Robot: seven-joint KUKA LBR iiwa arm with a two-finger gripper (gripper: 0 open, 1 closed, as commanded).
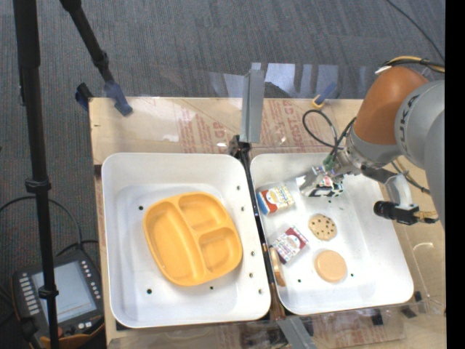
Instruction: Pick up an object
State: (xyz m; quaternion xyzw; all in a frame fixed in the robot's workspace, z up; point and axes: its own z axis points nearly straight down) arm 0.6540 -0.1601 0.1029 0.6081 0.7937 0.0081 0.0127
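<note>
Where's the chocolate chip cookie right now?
The round chocolate chip cookie lies in the right-hand white bin, just above the plain tan round cookie and right of the small red snack packet.

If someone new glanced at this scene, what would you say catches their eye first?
Probably the bright orange plastic divided tray lying alone in the left white bin. Next comes the grey arm's orange band at the upper right, with its end effector low over the right white bin's far side. Nearby lie a round chocolate-chip cookie and a plain tan disc.
</note>
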